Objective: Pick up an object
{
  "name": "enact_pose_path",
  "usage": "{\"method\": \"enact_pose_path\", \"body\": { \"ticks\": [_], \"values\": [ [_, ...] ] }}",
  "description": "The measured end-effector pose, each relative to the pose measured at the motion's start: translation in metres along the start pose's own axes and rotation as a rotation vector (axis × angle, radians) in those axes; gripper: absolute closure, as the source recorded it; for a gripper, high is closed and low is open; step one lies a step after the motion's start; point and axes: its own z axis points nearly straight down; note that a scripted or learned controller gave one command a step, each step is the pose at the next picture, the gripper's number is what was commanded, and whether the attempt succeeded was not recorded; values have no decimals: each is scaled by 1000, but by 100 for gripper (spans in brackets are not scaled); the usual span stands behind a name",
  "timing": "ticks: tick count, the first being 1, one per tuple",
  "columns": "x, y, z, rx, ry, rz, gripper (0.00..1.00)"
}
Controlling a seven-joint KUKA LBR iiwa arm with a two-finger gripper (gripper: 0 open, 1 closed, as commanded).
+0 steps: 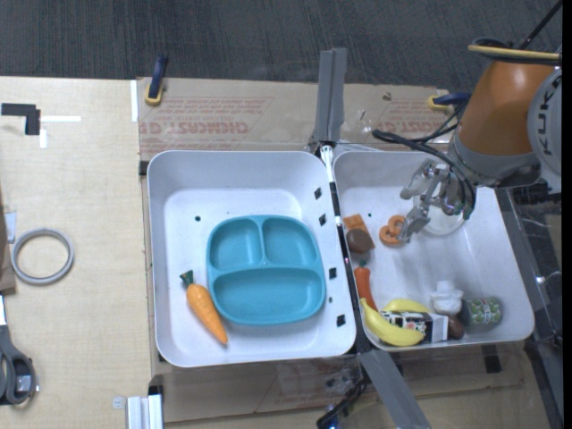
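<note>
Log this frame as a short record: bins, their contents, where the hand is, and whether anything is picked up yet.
left bin: blue divided plate, carrot beside it
right bin: pretzel, banana, brown block, green can, other small items
hand: above right bin, near the pretzel
object held: none visible between fingers
outside bins: tape roll, scissors

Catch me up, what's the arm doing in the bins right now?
The KUKA arm is reaching into the right bin from the right, with its tool low beside a small pretzel-like piece. Nothing is visibly held. A banana and other small items sit along that bin's near edge. The left bin holds a blue divided plate with a carrot next to it.
</note>
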Motion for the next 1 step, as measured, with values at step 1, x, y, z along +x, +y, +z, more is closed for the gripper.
{"method": "enact_pose_path", "body": {
  "ticks": [1],
  "values": [
    [1, 44, 30, 15, -1, -18, 0]
  ]
}}
